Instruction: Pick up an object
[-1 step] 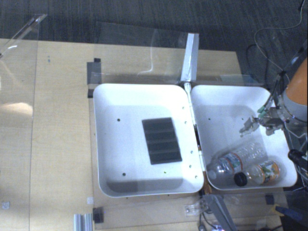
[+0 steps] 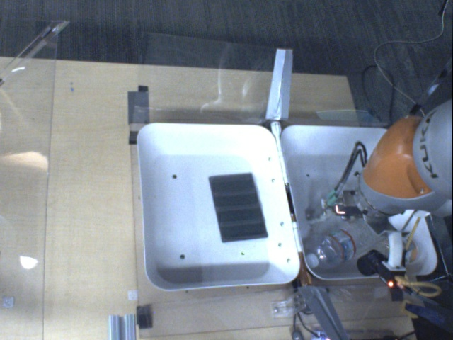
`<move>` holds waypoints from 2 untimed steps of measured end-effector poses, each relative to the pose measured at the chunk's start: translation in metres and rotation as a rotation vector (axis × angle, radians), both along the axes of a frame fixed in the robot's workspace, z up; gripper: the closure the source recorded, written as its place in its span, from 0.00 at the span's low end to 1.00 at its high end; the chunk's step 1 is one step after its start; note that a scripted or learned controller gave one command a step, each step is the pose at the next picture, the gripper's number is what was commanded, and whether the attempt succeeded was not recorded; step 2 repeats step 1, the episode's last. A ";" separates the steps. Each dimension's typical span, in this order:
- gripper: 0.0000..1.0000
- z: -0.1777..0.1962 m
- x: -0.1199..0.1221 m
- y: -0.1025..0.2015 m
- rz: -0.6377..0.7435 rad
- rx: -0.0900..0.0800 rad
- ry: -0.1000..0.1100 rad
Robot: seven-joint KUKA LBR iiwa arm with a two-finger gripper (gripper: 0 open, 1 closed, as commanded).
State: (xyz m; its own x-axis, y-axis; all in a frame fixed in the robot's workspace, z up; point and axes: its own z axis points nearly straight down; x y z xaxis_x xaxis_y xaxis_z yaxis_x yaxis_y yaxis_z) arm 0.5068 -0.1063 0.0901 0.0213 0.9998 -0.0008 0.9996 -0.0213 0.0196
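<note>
i can't make out the tool under the arm's orange band; the right bin runs partly beneath the arm.

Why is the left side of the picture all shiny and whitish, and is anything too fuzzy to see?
In the camera view, a clear sheet over the bench bounces light, making pale glare patches at the left; the black block in the left bin looks sharp; the see-through thing in the right bin is blurry and hard to name.
</note>
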 end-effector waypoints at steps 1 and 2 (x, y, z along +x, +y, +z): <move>0.00 -0.001 0.055 0.019 -0.064 0.002 0.005; 0.00 -0.001 0.055 0.019 -0.064 0.002 0.005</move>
